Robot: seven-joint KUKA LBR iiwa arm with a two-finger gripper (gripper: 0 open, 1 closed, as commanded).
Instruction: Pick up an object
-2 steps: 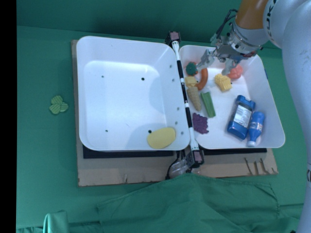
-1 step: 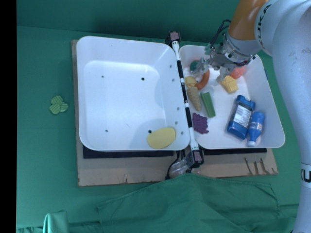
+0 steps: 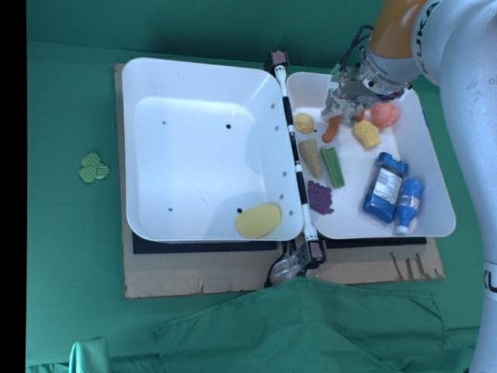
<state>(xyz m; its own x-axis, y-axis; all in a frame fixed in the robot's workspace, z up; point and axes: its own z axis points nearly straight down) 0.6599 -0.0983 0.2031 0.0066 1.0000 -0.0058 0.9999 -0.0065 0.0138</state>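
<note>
Green-draped bench with two white bins. Camera view: the gripper hangs low in the right bin over an orange carrot; whether it grips anything cannot be told. Judged: reach made, no object seen lifted.

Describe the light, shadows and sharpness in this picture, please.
Camera view: light is even and soft; the left bin shows mild glare on its floor and a faint shadow near the divider; the end effector looks slightly blurred; the blue bottle is fairly sharp.
</note>
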